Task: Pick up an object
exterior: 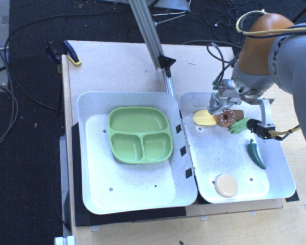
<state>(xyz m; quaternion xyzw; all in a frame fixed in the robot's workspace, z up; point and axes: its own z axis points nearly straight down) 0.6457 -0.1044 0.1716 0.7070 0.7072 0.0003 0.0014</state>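
Hovering low in the right white bin (275,188), the two-finger gripper (218,106) sits just above a yellow banana-shaped toy (204,119). Beside it lies a brown frosted doughnut (226,118). Whether the claw is wide or narrow cannot be told.

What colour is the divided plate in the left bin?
The divided plate is light green, seen clearly in the camera view.
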